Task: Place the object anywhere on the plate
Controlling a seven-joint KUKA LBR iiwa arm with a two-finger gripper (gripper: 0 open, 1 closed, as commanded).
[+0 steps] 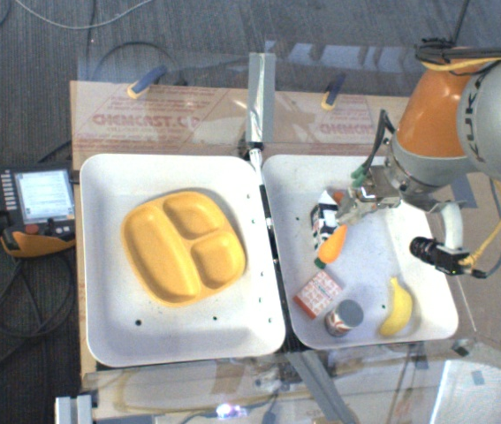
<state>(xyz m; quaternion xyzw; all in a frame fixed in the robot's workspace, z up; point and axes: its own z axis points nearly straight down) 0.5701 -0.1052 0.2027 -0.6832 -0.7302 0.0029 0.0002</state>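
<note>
A yellow three-compartment plate (pixel 185 244) sits in the left bin (pixel 109 325). The arm (pixel 449 122) leans over the right bin (pixel 436 321), and its gripper (pixel 349 208) hangs low above a carrot (pixel 331 245) lying tilted near the bin's middle; whether it is parted or closed I cannot tell. Just beside the carrot's upper end lies a black-and-white item (pixel 324 220). Nearer the front edge rest a red-and-pink box (pixel 318 293), a small can (pixel 345 317) touching it, and a banana (pixel 397 308) off toward the right.
</note>
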